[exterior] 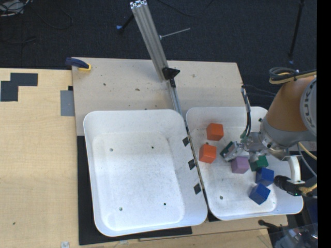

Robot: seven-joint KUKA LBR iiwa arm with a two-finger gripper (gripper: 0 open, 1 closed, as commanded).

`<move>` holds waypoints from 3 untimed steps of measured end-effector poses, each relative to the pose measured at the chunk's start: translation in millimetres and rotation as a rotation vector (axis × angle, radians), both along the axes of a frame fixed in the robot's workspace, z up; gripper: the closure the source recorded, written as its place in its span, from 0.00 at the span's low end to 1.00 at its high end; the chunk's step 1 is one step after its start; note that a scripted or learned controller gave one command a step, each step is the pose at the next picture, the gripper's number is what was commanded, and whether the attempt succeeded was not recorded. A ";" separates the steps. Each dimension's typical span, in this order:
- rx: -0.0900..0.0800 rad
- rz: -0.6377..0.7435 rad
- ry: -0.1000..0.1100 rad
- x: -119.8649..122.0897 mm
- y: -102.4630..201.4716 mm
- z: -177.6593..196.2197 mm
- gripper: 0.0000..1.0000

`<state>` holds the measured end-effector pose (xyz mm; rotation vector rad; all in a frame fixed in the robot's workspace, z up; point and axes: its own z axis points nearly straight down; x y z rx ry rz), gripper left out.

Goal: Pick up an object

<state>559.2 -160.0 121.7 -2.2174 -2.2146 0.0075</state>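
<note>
Arm: your grey arm [289, 118] reaches in from the right — its orange band sits above the wrist.
Gripper: the gripper [239, 151] is low in the right bin [227, 211], just above the purple block [240, 165]; you cannot tell its state here.
Blocks: two orange blocks [214, 131] lie left of it, two blue blocks [264, 175] and a green block [260, 162] to its right — all in the right bin.
Left bin: the left bin [103, 123] adjoins it.

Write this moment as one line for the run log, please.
gripper low in right bin, by purple block | grasp: cannot tell | nearby: green block, two orange, two blue
</note>
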 end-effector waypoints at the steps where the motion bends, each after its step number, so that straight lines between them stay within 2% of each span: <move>1: 0.000 -0.006 -0.003 0.5 -1.5 12.3 1.00; 2: -0.002 0.003 -0.011 6.0 7.0 63.3 1.00; 3: -0.002 0.002 -0.010 1.5 5.5 106.6 1.00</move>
